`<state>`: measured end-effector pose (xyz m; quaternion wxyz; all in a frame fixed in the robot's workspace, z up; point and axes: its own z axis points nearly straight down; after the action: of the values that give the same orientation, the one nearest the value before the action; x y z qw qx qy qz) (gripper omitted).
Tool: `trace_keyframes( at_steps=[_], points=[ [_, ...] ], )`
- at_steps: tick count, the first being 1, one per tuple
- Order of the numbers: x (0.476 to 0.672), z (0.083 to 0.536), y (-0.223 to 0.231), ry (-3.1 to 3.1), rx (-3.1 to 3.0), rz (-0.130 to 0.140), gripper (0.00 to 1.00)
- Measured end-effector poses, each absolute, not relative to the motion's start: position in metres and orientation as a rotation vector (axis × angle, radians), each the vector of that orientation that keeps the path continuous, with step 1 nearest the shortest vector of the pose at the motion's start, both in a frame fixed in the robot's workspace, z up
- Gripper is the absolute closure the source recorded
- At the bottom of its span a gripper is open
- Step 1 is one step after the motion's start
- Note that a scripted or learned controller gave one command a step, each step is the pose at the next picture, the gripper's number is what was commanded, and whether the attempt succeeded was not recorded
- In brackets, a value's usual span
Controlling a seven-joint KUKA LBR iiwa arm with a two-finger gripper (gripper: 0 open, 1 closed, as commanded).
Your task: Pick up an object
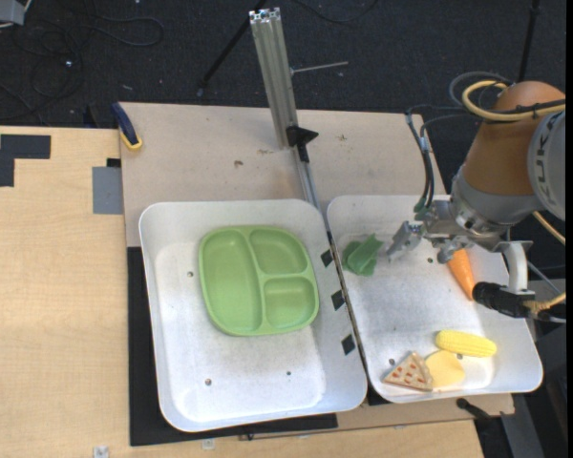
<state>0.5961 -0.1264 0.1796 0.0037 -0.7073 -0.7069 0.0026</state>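
My gripper (423, 246) hangs over the upper part of the right bin (401, 303), its two fingers spread open with nothing between them. A small green toy (363, 256) lies just left of the left finger, near the bin's left wall. Beside the right finger, partly under the wrist, an orange carrot (461, 273) lies slanted. Toward the bin's front right are a yellow corn cob (466, 343), a pale yellow wedge (447, 370) and a pizza slice (408, 374).
The left bin (172, 351) holds a green divided plate (259, 281). A metal post (277, 84) rises behind the bins. A black part with cables (504, 299) juts from the arm at the right bin's right wall.
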Motion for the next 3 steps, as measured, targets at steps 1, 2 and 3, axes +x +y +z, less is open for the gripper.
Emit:
trace_keyframes(
  at_steps=[1, 2, 3],
  points=[
    [0.595, 0.116, -0.119, -2.214, -2.217, 0.009, 0.00],
    [0.596, 0.091, -0.119, -2.218, -2.223, -0.001, 0.00],
    [0.598, 0.103, -0.119, -2.218, -2.228, -0.009, 1.00]
  ],
)
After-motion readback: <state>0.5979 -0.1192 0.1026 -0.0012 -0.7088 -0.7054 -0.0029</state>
